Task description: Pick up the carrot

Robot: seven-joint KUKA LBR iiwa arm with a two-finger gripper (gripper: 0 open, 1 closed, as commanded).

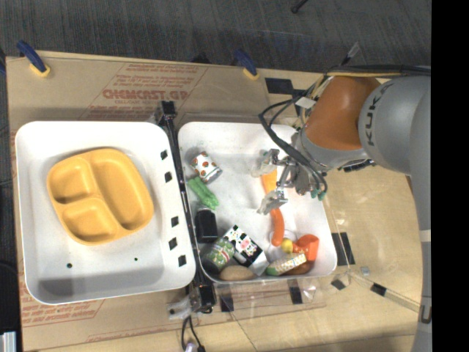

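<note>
Reaching into the right bin [220, 134], we hover the tool [272, 193], whose finger state we cannot tell, above the carrot [277, 226] lying mid-bin, and should centre over its length before closing.

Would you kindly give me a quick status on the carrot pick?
Gripper low over right bin. Carrot lying just below the fingertips, not lifted. Toys crowd its lower end.
</note>
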